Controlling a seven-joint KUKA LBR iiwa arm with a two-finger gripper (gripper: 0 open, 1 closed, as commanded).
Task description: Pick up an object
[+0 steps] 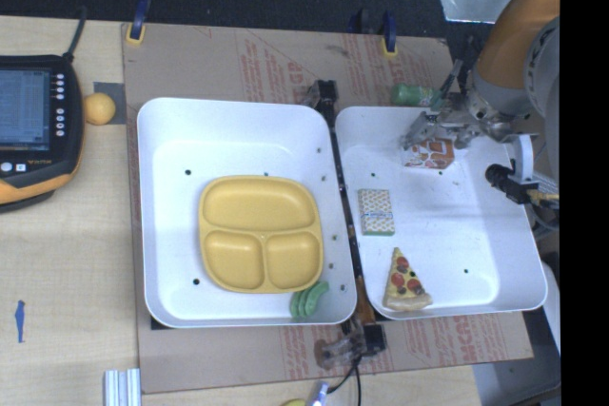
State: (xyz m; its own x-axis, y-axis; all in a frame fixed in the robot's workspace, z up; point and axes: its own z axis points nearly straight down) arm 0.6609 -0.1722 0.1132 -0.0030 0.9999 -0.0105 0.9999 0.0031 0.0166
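Worktop (pixel 67 299): wood surface bearing a cardboard sheet (pixel 238 62) and two white bins side by side. Left bin (pixel 171 128): one yellow divided plate (pixel 259 233), central; one green pod-shaped item (pixel 308 299) at its near edge. Right bin (pixel 476 242): one pizza-slice toy (pixel 405 282) near the front; one small patterned box (pixel 376 210) by the left wall; one small orange-and-white item (pixel 434 154) at the far side, directly beneath the tool (pixel 440 130). Tool: low over that item; opening and hold cannot be told.
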